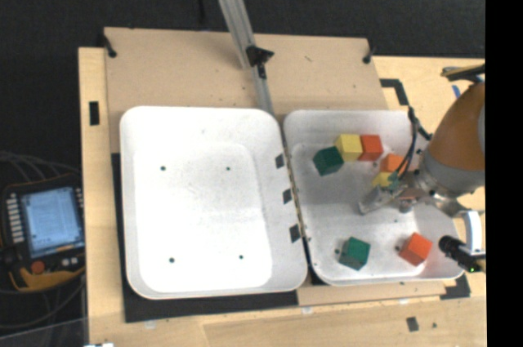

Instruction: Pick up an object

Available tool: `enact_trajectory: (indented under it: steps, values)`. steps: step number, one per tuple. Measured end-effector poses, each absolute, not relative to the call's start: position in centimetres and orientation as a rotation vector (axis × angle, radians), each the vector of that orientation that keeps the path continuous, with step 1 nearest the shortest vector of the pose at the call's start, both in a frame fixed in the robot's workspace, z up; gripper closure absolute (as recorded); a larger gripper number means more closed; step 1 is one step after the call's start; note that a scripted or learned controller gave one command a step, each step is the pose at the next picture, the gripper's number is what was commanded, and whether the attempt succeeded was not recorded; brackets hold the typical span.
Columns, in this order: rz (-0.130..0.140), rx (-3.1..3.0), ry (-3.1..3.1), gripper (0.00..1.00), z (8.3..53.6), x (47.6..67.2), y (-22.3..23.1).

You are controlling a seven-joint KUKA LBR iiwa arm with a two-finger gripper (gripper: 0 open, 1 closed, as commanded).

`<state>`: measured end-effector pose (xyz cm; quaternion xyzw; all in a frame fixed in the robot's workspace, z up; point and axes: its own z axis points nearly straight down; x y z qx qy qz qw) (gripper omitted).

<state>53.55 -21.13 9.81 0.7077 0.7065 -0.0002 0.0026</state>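
Hovering low in the right bin (327, 129), the gripper (384, 194) hides its grip state.

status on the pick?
Gripper low in right bin, between blocks. Nothing visibly held. Yellow block and orange block crowd it.

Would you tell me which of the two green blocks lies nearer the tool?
The upper green block, beside the yellow block; the other green block sits by the bin's near edge.

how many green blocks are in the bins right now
2. One green block sits near the back of the right bin, beside a yellow block. The other green block lies near the front edge. The arm could hide more.
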Motion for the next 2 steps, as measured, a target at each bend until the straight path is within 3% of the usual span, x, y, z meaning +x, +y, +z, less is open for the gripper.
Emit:
enact_trajectory:
  steps: [1, 2]
  values:
    - [0.007, 2.223, 2.209, 1.0, 11.0, 53.7, -21.2]
    - [0.006, 2.212, 2.219, 1.0, 17.4, 54.4, -21.5]
